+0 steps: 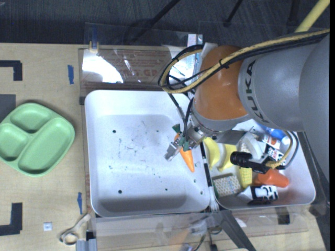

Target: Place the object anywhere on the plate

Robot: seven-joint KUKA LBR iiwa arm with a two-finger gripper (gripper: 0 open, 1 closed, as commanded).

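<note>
Gripping the carrot (187, 156) by its top, the end effector (180, 144) hangs at the left bin's (136, 156) 3 o'clock edge, probably to carry it towards the plate (35, 138) at 9 o'clock on the desk (42, 82).

Your grey arm (282, 82) with its orange wrist band (220, 85) reaches in from the frame's right; its two-finger gripper (179, 146) sits just right of centre, fingers clamped on a small orange carrot (187, 157)

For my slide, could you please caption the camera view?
Gripper holding a toy carrot over the left bin, green plate waiting.
</note>
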